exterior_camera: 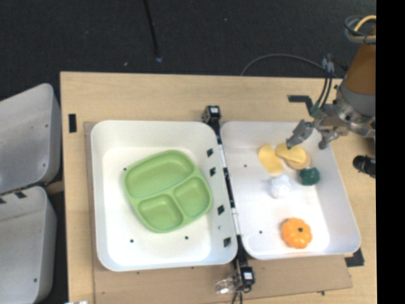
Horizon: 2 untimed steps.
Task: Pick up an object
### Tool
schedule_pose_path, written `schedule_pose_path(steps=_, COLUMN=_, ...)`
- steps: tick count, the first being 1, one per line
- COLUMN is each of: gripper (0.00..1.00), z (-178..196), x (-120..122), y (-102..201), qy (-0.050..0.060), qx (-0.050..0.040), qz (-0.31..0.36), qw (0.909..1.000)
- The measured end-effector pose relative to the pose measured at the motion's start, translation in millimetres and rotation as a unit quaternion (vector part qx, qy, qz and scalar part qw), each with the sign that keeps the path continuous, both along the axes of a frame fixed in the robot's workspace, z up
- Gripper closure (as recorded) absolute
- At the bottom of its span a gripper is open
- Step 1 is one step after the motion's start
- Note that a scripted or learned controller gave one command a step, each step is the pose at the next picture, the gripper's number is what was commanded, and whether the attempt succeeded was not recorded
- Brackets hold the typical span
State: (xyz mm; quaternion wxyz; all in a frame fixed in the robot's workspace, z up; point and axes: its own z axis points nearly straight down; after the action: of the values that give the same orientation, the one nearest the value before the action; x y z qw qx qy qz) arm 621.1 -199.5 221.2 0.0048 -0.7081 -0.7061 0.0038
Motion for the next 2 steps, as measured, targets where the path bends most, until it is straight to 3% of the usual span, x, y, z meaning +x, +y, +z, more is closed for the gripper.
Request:
schedule_pose_path(steps=1, gripper=0.0, z=9, x=3, y=1, qy=-0.006, qx=-0.0013, qz=0.002, qw=1.0)
schedule_pose_path(steps=2, gripper=0.0, z=-53, x=4, y=-5, qy=-0.004, qx=-0.0013, qz=0.0, qw=1.0)
